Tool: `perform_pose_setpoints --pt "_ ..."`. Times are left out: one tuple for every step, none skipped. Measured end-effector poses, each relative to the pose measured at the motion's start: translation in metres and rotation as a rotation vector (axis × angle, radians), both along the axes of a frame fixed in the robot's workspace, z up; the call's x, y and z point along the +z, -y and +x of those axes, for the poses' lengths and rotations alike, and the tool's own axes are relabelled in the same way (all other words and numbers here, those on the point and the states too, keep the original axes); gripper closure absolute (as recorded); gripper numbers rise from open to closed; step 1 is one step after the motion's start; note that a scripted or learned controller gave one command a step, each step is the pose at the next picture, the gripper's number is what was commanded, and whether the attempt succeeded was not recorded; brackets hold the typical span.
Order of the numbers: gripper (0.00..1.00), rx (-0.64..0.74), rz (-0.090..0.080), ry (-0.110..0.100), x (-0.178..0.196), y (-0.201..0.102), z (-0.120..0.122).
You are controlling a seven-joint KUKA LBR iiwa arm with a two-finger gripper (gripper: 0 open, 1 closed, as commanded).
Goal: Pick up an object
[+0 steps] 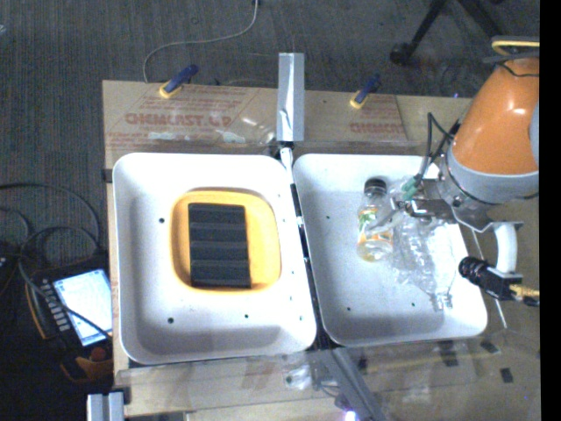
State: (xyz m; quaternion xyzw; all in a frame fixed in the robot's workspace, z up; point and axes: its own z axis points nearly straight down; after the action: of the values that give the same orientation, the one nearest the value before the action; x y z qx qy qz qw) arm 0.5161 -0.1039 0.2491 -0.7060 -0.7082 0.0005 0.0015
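In the right bin (342, 314) a small clear bottle (375, 226) with a black cap lies near the middle, with yellowish contents at its lower end. Beside it on the right lies a crumpled clear plastic piece (419, 257). The left bin (140, 323) holds a yellow tray with a black ribbed block (219, 244) in it. My gripper (417, 203) hangs low over the right bin, just right of the bottle's cap and at the upper end of the clear plastic. The orange band of the arm (500, 130) sits above it.
A metal bar (290, 95) stands at the back between the bins. Two blue and yellow clamps (179, 80) hold the cardboard behind the bins. A black and white fitting (491, 270) sticks out at the right bin's right rim.
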Motion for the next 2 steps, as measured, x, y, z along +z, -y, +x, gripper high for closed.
perform_pose_setpoints --pt "0.0 0.126 0.001 0.0 -0.1 0.041 0.025" --pt "0.0 0.296 -0.001 0.022 -0.145 0.054 0.073"
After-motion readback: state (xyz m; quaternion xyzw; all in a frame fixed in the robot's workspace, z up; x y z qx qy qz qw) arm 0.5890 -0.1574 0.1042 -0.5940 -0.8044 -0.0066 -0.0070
